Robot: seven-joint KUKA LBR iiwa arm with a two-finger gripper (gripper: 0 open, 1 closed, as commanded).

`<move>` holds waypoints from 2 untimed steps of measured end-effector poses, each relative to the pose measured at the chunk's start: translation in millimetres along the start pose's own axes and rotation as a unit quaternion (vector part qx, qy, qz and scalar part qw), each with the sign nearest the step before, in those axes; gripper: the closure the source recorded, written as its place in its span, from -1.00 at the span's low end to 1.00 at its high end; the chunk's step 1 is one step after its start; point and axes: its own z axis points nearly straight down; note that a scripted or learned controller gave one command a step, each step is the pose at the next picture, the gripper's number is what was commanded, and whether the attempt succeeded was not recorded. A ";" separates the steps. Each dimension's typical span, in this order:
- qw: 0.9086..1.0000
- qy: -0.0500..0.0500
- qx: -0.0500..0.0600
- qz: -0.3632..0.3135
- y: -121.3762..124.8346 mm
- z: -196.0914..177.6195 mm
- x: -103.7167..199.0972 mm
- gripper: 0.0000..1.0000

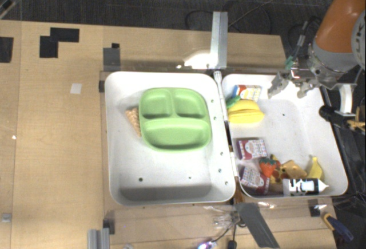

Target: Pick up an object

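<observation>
While the arm reaches in from the right edge of the frame, the scene reads largest to smallest:

Bench [51, 145]: pale wood, spanning the frame below a dark floor strip at the top; black marks sit at its upper left.
Left bin [123, 176]: shallow, white, at centre frame, touching the right bin along a shared middle edge.
Right bin [320, 139]: shallow, white, at right of centre, with bare floor through its middle and right.
Arm [343, 24]: grey with an orange band, at the upper right of the frame, over the right bin's upper right corner.
Green tray [173, 118]: three compartments, lying flat in the upper middle of the left bin.
End effector [291, 86]: two fingers spread apart, nothing between them, above the upper part of the right bin, well apart from the clutter below.
Yellow object [246, 112]: at the right bin's upper left, against the left wall.
Small packets [251, 149]: lower left of the right bin.
Toy pile [289, 172]: orange and yellow pieces along the bin's bottom edge.
Black-and-white bottle [303, 186]: lying on its side at the lower right.
</observation>
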 end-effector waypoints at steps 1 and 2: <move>0.999 0.000 -0.001 -0.032 -33.3 -67.7 53.8 -1.00; 1.000 0.000 0.001 -0.030 -26.7 73.1 50.7 -1.00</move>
